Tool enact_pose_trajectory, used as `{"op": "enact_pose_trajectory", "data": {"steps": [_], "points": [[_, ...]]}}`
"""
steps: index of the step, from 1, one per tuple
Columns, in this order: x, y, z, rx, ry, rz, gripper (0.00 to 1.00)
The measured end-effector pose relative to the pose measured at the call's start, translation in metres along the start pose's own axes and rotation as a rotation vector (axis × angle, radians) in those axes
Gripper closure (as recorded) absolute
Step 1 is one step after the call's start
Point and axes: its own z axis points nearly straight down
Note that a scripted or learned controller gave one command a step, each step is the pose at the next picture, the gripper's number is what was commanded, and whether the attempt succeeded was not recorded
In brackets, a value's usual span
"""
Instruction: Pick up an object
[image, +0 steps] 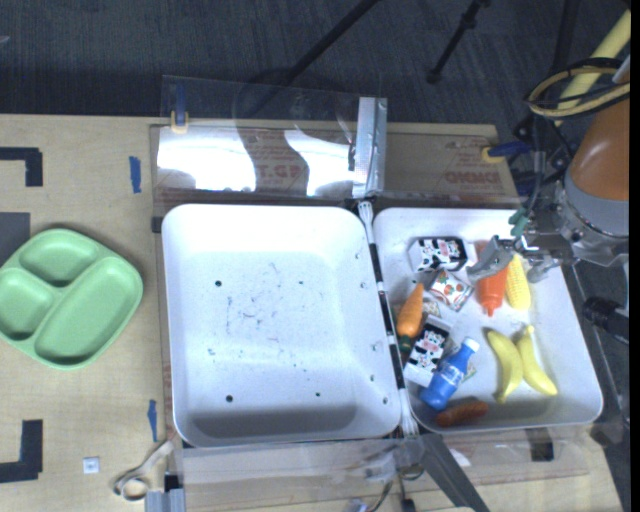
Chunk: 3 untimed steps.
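Observation:
The right bin (585, 400) holds several toy foods: a carrot (411, 311), a blue bottle (449, 376), two yellow bananas (520, 362), a corn cob (518, 284), an orange-red bottle (492, 291), a brown sausage (461, 411) and black-and-white cartons (441, 253). My gripper (490, 262) hangs over the bin's upper right part, its metal fingers just above the orange-red bottle and beside the corn. I see nothing held between them. The arm's orange band (603, 165) is at the right edge.
The left bin (270, 310) lies beside the right one, a ridge between them. A green divided plate (66, 296) rests on the wooden bench at far left. A clear plastic panel (270, 145) stands behind the bins. Cables hang at upper right.

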Motion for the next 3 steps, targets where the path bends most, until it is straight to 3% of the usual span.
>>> {"op": "enact_pose_trajectory", "data": {"steps": [1,2,3], "points": [[-0.068,0.024,0.097,0.0,0.0,0.14,0.0],[-0.094,0.055,0.166,-0.004,0.004,0.163,0.0],[-0.094,0.055,0.157,-0.004,0.004,0.165,1.0]]}}
